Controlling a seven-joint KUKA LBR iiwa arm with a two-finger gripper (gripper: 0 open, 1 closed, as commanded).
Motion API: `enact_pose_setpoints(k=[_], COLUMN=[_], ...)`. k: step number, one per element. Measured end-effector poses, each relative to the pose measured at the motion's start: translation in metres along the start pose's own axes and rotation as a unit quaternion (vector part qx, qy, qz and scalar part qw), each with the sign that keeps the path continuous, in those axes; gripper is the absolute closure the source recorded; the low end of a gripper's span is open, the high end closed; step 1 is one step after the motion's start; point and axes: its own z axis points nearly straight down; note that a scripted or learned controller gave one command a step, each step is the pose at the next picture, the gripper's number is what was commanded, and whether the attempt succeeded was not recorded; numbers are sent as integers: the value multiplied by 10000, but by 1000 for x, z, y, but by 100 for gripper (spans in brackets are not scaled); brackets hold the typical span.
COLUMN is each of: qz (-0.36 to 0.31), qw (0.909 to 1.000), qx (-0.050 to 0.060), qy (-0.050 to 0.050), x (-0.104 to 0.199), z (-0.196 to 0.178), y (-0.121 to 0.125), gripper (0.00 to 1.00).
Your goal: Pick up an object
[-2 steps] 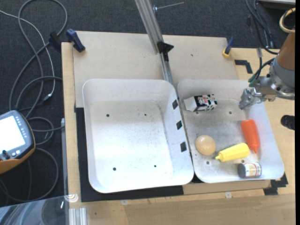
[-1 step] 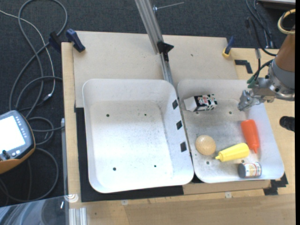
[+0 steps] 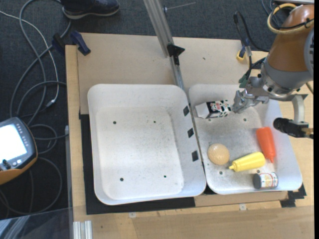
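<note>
A pale wooden bench (image 3: pixel 124 59) stands on dark grey carpet, seen from above at a slant. Loose cables (image 3: pixel 30 83) curl across the floor on the left, beside a handheld control pendant (image 3: pixel 12 148) with a lit screen. At the far edge of the scene, a person's dark shoe (image 3: pixel 92 6) rests on the carpet. A blue clamp (image 3: pixel 79 43) sits at the bench's far left corner, and a slim metal pole (image 3: pixel 159 26) slants down from the far side to the gap between the bins.

Two shallow white bins lie side by side on a black mat. The left bin (image 3: pixel 139 143) is speckled with fine dark marks. The right bin (image 3: pixel 219 178) holds several things. A small white carton with a dark printed label (image 3: pixel 213 109) lies on its side at the far left of this bin. Nearer, a round beige ball (image 3: pixel 218 154) sits just beside a yellow bottle (image 3: pixel 247 162) lying flat. An orange carrot-shaped toy (image 3: pixel 266 143) lies to the right, and a small jar with a dark lid (image 3: pixel 265 180) rests at the near right corner.

The grey arm with its orange band (image 3: pixel 289 39) reaches in from the right. Its gripper (image 3: pixel 238 105) hangs low over the far part of the right bin, right at the carton's right end. From this angle I cannot tell whether it is open, closed, or gripping the carton.
</note>
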Motion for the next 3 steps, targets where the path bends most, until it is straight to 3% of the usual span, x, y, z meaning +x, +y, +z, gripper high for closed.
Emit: enact_pose_setpoints(k=[1,3], qz=[4,0], qw=[10000,10000], qx=[75,9], qy=[29,5], x=[57,166], z=[7,8], y=[-2,12], gripper=[100,100])
